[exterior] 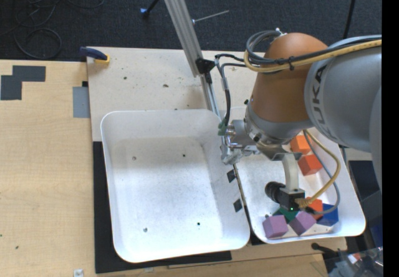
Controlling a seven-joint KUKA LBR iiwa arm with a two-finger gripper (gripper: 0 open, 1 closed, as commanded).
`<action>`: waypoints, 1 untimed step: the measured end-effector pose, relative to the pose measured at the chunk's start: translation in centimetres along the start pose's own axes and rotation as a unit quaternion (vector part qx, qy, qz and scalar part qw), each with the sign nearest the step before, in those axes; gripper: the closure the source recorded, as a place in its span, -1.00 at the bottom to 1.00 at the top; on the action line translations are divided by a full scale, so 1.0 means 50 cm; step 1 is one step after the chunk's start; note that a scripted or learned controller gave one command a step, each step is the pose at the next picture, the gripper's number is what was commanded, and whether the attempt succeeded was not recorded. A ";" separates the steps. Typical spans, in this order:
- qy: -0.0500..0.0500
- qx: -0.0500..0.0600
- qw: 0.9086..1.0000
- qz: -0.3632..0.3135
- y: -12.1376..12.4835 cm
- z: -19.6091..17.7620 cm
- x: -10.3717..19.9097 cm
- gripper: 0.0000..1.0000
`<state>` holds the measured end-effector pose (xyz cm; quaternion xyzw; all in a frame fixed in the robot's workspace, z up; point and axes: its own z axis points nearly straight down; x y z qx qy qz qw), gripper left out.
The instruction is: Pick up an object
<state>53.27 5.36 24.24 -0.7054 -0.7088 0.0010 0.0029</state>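
The right bin point(355, 219) holds several blocks. Two purple blocks point(275, 226) point(302, 222) lie at its near edge, with a small green piece point(288, 213), a red-orange block point(316, 206) and a blue block point(328, 214) beside them. Two orange blocks point(301, 143) point(310, 163) sit further back, partly under the arm. My gripper point(234, 145) shows as a metal part below the orange wrist, over the rim between the two bins. The wrist hides most of it and I see nothing held in it.
The left bin point(156, 188) has only dark specks on its floor. An aluminium rail point(184, 20) slants up behind the bins. A blue and yellow clamp point(93, 54) lies at the bench's far left. Two small black tags point(231, 175) sit on the dividing rim.
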 end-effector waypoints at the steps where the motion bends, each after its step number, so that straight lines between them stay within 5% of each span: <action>1: -0.001 0.000 1.000 0.001 -0.034 0.027 0.082 1.00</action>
